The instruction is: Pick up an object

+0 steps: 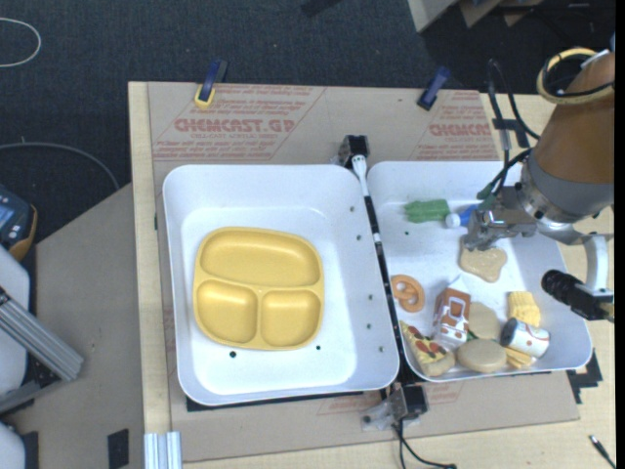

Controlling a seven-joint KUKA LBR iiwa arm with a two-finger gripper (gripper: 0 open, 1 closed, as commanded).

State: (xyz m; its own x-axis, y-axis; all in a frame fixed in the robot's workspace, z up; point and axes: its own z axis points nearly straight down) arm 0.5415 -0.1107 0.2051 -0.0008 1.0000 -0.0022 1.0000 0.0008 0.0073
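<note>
Clustered toys fill the right bin's (576, 355) near corner; farther back, the end effector (485, 234) sits directly over a tan cookie-shaped piece (483, 263), apparently its target; finger state cannot be told.

The worktop (293, 115) is a pale board printed with reddish lettering along its 12 o'clock edge. Two shallow white bins rest directly on it, touching side by side: the left bin (186, 213) toward 9 o'clock, the right bin (430, 179) toward 3 o'clock. A blue and yellow clamp (208, 84) grips the far edge at about 11 o'clock, and a blue clamp (434, 88) grips it near 1 o'clock.
</note>
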